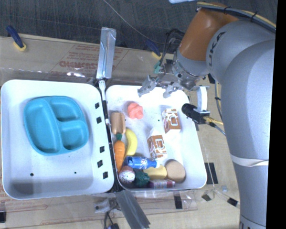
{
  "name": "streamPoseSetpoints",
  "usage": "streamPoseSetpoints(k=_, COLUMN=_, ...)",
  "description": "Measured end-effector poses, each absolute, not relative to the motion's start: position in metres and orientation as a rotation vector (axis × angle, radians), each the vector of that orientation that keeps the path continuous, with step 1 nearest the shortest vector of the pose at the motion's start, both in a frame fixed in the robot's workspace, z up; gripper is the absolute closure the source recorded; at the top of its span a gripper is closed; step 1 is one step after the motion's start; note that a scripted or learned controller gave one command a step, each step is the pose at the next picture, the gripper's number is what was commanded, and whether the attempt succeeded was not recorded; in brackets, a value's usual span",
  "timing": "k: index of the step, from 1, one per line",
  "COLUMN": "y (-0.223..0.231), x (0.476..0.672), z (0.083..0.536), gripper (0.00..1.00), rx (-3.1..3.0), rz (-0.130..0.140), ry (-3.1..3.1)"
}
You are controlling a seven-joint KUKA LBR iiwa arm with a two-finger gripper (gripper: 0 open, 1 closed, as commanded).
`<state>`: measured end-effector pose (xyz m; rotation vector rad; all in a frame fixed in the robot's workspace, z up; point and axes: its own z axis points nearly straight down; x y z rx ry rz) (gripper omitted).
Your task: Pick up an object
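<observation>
Grey arm (249,93) in from the right, gripper (157,89) low, fingers spread, nothing between them.

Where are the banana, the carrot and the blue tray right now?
banana (130,141), camera view, middle of its yellow body.
carrot (119,156), camera view, middle of its orange body.
blue tray (41,116), camera view, left compartment floor.
</observation>
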<state>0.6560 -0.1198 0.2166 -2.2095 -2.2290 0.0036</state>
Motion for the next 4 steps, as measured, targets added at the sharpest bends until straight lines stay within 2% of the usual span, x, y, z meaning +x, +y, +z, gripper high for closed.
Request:
streamPoseSetpoints(k=1, y=-0.109, x=0.655, z=0.090, gripper=0.00, rx=-2.069, rz=0.003, ry=-2.359)
streamPoseSetpoints(k=2, y=-0.108, x=0.656, z=0.102, gripper=1.00, rx=-2.067, rz=0.001, ry=-2.364)
streamPoseSetpoints(k=3, y=-0.108, x=0.657, z=0.112, gripper=1.00, rx=-2.063, rz=0.001, ry=-2.368)
streamPoseSetpoints(k=4, y=-0.035, x=0.658, z=0.197, gripper=1.00, rx=-2.094, rz=-0.008, ry=-2.347)
